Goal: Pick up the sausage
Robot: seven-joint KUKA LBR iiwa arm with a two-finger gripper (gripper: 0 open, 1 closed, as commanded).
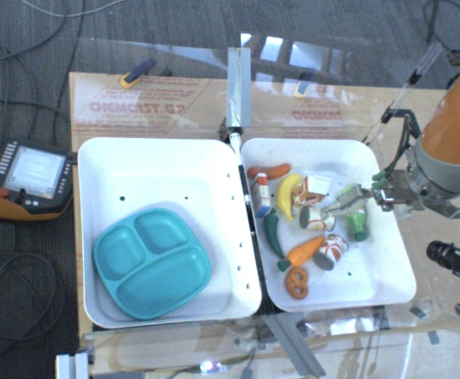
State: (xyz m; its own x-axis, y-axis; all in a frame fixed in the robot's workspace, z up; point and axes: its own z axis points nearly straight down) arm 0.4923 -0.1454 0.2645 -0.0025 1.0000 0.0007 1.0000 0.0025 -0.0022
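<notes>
**Approach step; sausage not yet reached**

Sits in the right bin (388, 287), near its back-left corner: sausage (270, 171), reddish, lying roughly crosswise, just behind a small bottle (262, 194) and beside a banana (289, 193); looks free on top, nothing over it.

Hangs over the same bin's right side, arm (443, 144) reaching in across the right rim: gripper (342, 202), fingers pointing left toward the middle clutter; appears slightly parted with nothing seen between them, though the metal blurs against a pale item below, so offered as a reading, not a certainty; holds nothing that can be made out.

Well apart from the sausage as things stand; between the two lie the banana, a small white box (317, 186) and a can (331, 251); nearer the front edge, a carrot (304, 251), a pretzel (296, 282) and a dark green vegetable (271, 231) along the left wall; just beside the fingers, a green pepper (359, 224).

Judged: still reaching, grasp not begun. Next calls for travel toward the back-left corner, clear above the banana and box; then fingers turned across the sausage's short width, opened wide enough, lowered beside it without nudging the bottle or pinning against the left wall.

In the left bin (88, 212), a teal tray (152, 263), no part in this.
</notes>
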